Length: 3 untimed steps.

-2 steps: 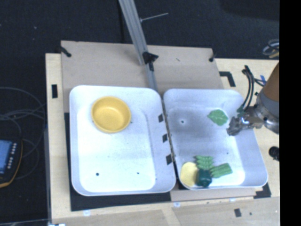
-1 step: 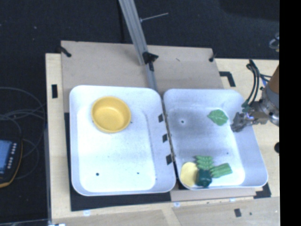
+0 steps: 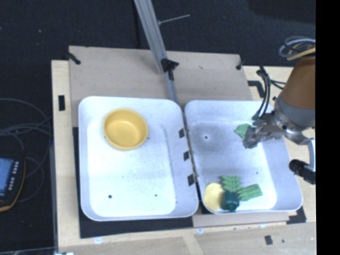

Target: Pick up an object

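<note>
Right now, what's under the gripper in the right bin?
A light green object pokes out from beneath the gripper on the right bin floor; the gripper covers its remainder, so its shape is unclear.

Green object — half behind gripper

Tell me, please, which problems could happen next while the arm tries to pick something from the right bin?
1. The gripper is low beside a small light green object that lies close to it, so it may push the object away instead of taking it.
2. That object seems thin and flat on the floor of the right bin, so it could slip out.
3. The yellow, dark teal and green toys sit packed together in the near corner; a grasp there might catch several.
</note>
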Available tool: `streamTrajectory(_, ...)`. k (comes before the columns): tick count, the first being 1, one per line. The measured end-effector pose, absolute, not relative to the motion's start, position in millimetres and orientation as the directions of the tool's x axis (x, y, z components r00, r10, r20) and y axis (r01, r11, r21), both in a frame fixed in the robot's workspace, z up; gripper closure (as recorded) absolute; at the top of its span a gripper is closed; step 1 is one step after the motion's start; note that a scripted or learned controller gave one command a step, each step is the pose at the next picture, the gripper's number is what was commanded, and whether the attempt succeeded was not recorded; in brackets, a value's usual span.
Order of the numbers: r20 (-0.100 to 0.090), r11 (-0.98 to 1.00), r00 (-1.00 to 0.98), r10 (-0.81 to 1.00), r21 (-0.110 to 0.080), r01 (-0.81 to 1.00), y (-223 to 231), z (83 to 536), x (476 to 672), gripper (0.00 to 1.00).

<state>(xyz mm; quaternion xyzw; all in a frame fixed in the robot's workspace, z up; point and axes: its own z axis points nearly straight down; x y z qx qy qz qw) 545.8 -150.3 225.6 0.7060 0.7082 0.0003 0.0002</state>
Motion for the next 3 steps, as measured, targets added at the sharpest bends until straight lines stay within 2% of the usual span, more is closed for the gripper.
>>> streamTrajectory(3, 0.001, 0.004, -0.004, 1.0, 0.0, 1.0, 6, 227, 572.9, 1.0)
